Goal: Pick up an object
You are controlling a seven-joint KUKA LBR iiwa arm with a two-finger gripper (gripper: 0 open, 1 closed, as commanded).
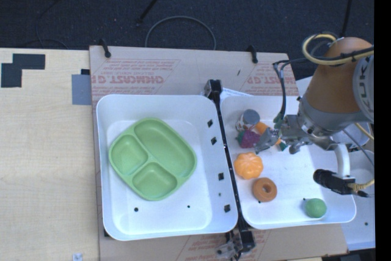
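Claw: the claw [273,140] sat low over the right bin [287,217], at the cluster near that bin's upper left; how far it was open could not be told, and nothing showed plainly in its grip.
Nearest pieces: a magenta piece [250,139] lay just beside the claw on the divider side, a grey can-like thing [250,117] just beyond it, and a small orange bit [261,128] between them, all crowded together.
Other candidates: an orange round fruit [248,165] lay just below the claw toward the near rim, a brown ring like a doughnut [265,189] further the same way, and a green ball [315,208] well apart toward the bin's near right corner.
Left bin: the left bin [116,217] lay beyond the divider from the claw and carried a green divided plate [153,158].
Step in hand: judged as closing in on one piece of the cluster.
Doing it well: likely best to single out one piece, centre over it, and descend squarely so the neighbours were not nudged.
Risk: crowding could make the claw pinch two pieces or slip off a rounded one.
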